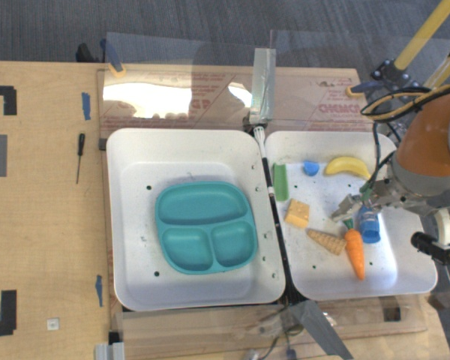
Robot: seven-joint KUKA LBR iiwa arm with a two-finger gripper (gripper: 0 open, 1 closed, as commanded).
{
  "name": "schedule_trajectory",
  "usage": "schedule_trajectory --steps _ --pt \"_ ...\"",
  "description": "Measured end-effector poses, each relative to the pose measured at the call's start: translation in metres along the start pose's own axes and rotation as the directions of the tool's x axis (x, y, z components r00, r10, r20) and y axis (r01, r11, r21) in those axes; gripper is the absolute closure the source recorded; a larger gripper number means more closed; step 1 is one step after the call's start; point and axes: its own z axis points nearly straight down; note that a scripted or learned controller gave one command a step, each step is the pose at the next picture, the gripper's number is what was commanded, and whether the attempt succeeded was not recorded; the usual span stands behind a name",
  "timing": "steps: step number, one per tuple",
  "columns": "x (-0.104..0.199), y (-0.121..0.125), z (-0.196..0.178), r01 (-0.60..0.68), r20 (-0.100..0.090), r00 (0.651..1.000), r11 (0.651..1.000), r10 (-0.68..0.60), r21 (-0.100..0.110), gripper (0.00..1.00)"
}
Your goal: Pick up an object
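Observation:
The right bin [412, 276] holds several toy foods: a yellow banana [347, 166], a small blue piece [310, 168], a green block [280, 181], a yellow cheese wedge [297, 214], a waffle cone [326, 240] and an orange carrot [355, 252]. A blue cylinder [370, 229] stands just above the carrot's top. My gripper [354, 207] hangs low over the bin's middle, right of the cheese wedge and next to the blue cylinder. The arm's grey and orange wrist covers part of the bin's right side.
The left bin [127, 163] holds a teal divided plate [206, 226]. A clear panel and a metal post [262, 81] stand behind the bins. Yellow bars and black cables [394, 88] crowd the upper right. A screwdriver [79, 156] lies on the wooden bench at the left.

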Motion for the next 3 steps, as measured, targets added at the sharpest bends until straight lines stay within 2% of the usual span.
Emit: schedule_trajectory --steps 1,2,3 --pt "0.002 0.004 -0.012 0.002 0.001 1.000 1.000 -0.002 -0.009 1.00" --pt "0.078 0.048 -0.119 -0.134 -0.005 0.991 0.991 0.134 -0.008 1.00" --pt "0.188 0.014 -0.133 -0.178 -0.007 0.984 0.984 0.178 0.003 1.00"
